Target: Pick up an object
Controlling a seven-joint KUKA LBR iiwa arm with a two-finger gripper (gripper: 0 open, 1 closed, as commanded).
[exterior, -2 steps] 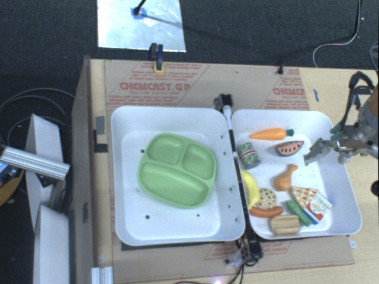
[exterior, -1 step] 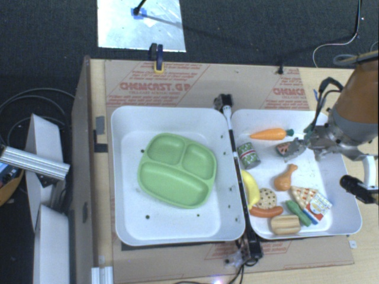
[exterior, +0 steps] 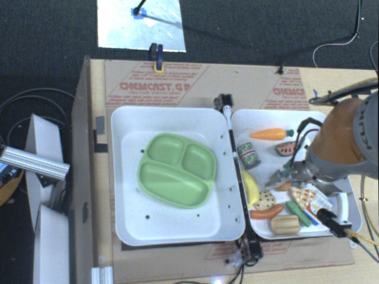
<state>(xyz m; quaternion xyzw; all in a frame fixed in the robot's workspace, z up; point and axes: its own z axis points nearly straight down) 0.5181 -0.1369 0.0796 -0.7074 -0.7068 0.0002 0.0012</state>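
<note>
Gripper (exterior: 283, 177) low in the right bin (exterior: 260, 118), among toy foods. A yellow banana (exterior: 251, 187) lies just to its left, long axis running near-to-far. Whether the gripper is wide or narrow cannot be told; apparently nothing is held.

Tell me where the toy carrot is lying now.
The toy carrot lies in the right bin, near its far edge, above the small can and left of the watermelon slice.
</note>
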